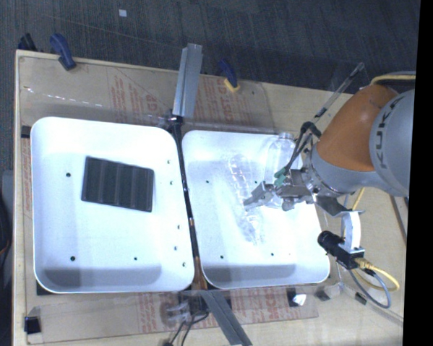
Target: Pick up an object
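Overhead slanted view of a wooden bench [98, 90] carrying two shallow white bins side by side. The left bin [48, 218] is holding a dark ribbed rectangular pad [118, 184], lying flat toward its upper left w/ bare white floor all around it. The right bin [218, 270] is holding clear plastic items that are hard to make out against the white: a clear bottle [281, 147] is lying near the upper right corner, and a crumpled clear wrapper [246, 195] is stretching from the bin's upper middle down toward its center.

The grey arm [392, 142], w/ an orange band [352, 132] above the wrist, is reaching in from the bench's right edge. Its gripper [274, 196] is hanging over the right half of the right bin, just beside the clear wrapper. Can't tell whether the claw is released or clenched, or whether anything is between its tips; glare and clear plastic are blurring that spot.

Blue clamps [62, 51] are sitting along the bench's top edge. A yellow cable [374, 274] is lying by the bench's lower right corner.
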`<state>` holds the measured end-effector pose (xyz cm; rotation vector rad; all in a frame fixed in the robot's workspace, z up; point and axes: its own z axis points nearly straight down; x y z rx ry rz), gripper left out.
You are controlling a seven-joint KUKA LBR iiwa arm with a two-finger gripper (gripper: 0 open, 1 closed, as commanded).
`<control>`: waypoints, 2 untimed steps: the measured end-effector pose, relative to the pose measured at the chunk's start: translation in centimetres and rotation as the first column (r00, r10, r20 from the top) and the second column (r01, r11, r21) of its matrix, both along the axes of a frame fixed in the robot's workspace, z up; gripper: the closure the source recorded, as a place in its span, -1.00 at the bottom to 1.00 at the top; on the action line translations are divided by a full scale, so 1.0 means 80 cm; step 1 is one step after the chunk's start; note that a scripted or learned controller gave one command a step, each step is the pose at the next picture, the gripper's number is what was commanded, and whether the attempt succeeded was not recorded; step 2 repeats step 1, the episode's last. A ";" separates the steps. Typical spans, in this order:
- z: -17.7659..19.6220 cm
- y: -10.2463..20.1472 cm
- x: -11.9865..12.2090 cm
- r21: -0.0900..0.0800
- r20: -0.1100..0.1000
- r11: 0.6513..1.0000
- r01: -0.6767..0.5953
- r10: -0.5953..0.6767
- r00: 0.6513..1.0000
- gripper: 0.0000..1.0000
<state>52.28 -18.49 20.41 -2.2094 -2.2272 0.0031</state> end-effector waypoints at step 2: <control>0.000 0.000 0.000 0.000 0.000 1.000 0.000 0.000 1.000 -1.00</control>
